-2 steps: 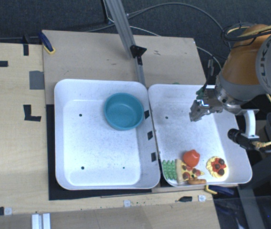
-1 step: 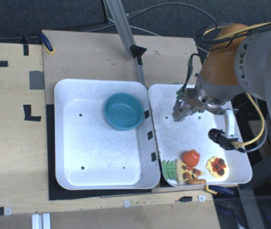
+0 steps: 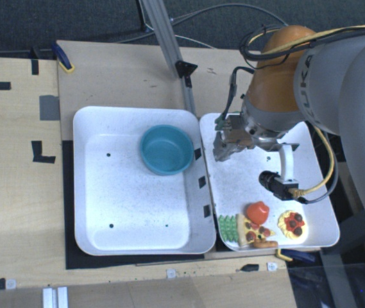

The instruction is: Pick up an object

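1. Gripper (image 3: 223, 150) low over the right bin (image 3: 320, 172), in the far left part of it, just beside the wall shared with the left bin (image 3: 86, 172). Open or closed: cannot tell from this slant.
2. Behind and above, grey arm (image 3: 342, 88) with its orange band (image 3: 278, 69), reaching in from the right of the camera view.
3. Things to pick in the right bin: a huddle of toy foods along the near edge, well apart from the gripper.
4. Within that huddle: red round piece (image 3: 257, 212) in the middle; green ridged piece (image 3: 228, 226) to its left, close against the bin's left wall; orange-brown pieces (image 3: 260, 237) just in front of the red one, touching or nearly so; yellow disc with red dots (image 3: 292, 224) to the right, near the near right corner.
5. In the left bin: blue bowl (image 3: 166, 149), upright, mouth up, in the far right part, near the shared wall and across it from the gripper.
6. Beneath both bins: tan bench (image 3: 15, 191) with black tape marks at the left; grey metal pole (image 3: 163, 31) slanting down to the bins' far edge.
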Controlling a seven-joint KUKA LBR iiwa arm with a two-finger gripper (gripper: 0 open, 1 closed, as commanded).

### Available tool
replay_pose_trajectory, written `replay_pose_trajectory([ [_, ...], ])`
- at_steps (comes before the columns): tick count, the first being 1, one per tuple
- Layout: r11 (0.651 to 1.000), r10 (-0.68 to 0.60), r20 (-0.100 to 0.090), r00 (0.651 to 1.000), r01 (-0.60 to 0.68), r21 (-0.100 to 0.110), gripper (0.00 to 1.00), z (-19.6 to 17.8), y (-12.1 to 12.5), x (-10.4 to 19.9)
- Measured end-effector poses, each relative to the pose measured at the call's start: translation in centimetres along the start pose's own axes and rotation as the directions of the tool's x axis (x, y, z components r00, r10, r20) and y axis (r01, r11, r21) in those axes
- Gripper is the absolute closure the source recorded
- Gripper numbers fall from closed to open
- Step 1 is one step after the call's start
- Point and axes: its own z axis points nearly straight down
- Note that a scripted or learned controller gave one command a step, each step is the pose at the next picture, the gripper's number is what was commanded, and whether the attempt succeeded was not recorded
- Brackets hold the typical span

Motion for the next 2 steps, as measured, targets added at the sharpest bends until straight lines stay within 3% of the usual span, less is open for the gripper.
replay_pose_trajectory([
  [2,1.0,0.0,0.0,1.0,0.0,0.002,1.0,0.4,0.2,10.7],
])
